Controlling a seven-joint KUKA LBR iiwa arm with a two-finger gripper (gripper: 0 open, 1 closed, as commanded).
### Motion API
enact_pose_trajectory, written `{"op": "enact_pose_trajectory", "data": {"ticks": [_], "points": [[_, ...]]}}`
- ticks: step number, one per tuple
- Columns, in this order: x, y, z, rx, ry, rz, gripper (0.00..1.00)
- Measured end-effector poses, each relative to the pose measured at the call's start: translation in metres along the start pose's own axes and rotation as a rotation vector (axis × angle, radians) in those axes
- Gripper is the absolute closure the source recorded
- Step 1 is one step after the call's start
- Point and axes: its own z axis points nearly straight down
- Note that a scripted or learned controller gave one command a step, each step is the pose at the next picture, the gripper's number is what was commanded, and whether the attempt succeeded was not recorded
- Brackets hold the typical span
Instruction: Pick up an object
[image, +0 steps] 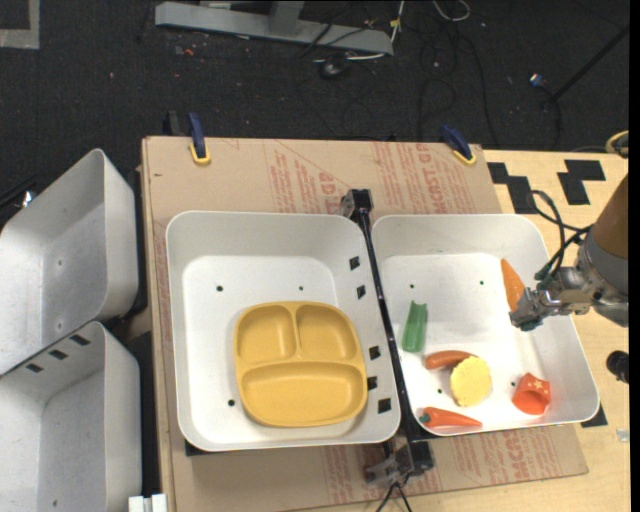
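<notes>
Dark floor strewn with cables surrounds a cardboard-topped bench (270, 165) bearing two white bins side by side: the left bin (190, 300) holds a yellow divided tray (300, 363), while the right bin (450, 240) holds a green piece (415, 326), a yellow round piece (471, 381), a red pepper (532, 394), an orange carrot (512, 283) by the right wall, and two slim red-orange pieces (447, 358), one just left of the yellow piece and one at the near wall. Reaching in from the right, the gripper (527, 312) hangs over the right bin's right side, just near of the carrot and far of the pepper; whether it is apart or together I cannot tell, and nothing is visibly clamped in it.
</notes>
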Motion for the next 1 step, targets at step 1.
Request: {"op": "enact_pose_trajectory", "data": {"ticks": [1], "points": [[-0.0003,0.0014,-0.0444,0.001,0.000,0.000,1.00]]}}
